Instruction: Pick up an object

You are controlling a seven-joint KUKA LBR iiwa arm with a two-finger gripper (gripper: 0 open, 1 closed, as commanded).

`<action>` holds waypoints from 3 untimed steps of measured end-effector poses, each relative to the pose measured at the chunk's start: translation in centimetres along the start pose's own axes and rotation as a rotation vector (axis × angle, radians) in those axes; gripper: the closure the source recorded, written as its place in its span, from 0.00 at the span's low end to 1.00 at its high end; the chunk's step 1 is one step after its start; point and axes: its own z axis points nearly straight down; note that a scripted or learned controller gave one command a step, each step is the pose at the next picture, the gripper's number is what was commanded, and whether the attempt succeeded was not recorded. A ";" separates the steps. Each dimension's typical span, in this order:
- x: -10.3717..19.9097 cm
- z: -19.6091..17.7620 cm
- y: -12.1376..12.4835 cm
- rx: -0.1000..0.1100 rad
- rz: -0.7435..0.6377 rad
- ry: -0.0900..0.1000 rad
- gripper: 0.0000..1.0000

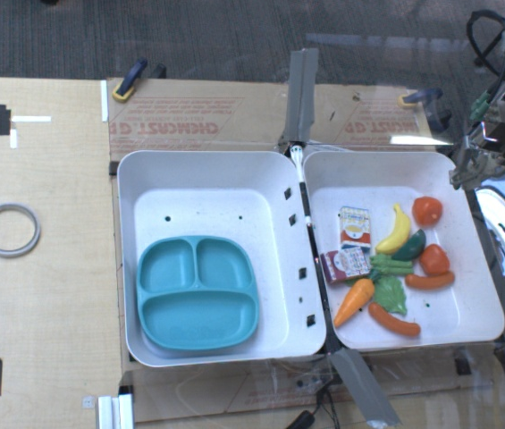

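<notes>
You see two shallow white bins side by side on the bench; take the right bin [467, 315] as your landmark throughout. Inside it, toward its middle, lies a cluster of toy foods: a yellow banana [395, 230] slants just left of a red tomato [427, 210] near the bin's far wall, and a dark green vegetable [408, 247] touches the banana's lower end. A second red tomato [434, 259] sits just above a red-orange sausage-shaped piece [430, 281] toward the bin's right side. A small white carton [354, 223] and a dark red packet [344, 264] lie toward the bin's left side, the packet nearer to you. An orange carrot [353, 300] slants below the packet, beside a leafy green piece [391, 290], and another red-orange sausage [394, 321] lies closest to the bin's near wall. Left of the right bin, the left bin [136, 195] holds a teal divided plate [198, 290] (three compartments). The gripper [472, 169] hangs at the right bin's far right corner, above its rim and well apart from the food cluster; you cannot tell from this view how far it is open, and no object shows in it. Far left of the right bin, a roll of tape [8, 229] rests on the wooden bench [46, 329].
</notes>
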 end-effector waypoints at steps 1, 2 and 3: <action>1.6 -5.8 -0.4 -0.002 -0.109 0.000 1.00; 1.6 -6.7 -0.2 -0.001 -0.109 -0.003 1.00; 2.7 -5.8 -1.9 0.000 -0.071 0.000 1.00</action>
